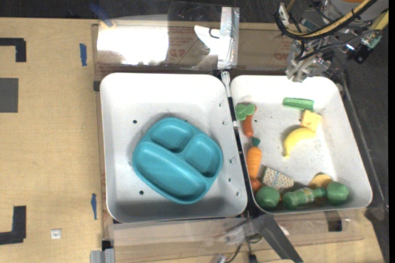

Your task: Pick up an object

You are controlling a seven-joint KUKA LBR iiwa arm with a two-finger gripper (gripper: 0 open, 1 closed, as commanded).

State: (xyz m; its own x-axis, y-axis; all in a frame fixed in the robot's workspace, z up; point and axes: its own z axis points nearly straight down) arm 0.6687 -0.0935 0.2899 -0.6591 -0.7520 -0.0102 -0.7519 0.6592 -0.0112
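Count, top-down: 2 white bins, left bin (117, 101) and right bin (345, 132).

Left: 1 teal divided plate (178, 158), 3 compartments.

Right, toy food:
- 2 carrots: small one (247, 126), larger one (253, 161)
- 1 banana (296, 138)
- 1 yellow cheese wedge (311, 121)
- 1 green flat stick (298, 104)
- 1 green leafy piece (244, 110)
- 3 dark green items along the near edge: (268, 196), (302, 197), (337, 192)
- 1 speckled block (278, 179)
- 1 orange-tan piece (321, 179), kind unclear

1 arm.

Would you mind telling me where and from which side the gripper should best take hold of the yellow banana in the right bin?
Probably across the banana's thick middle, coming straight down from above. It lies flat and curved on the right bin's floor, with bare floor along both long sides. The yellow block sits close at its upper end, so avoid that end.
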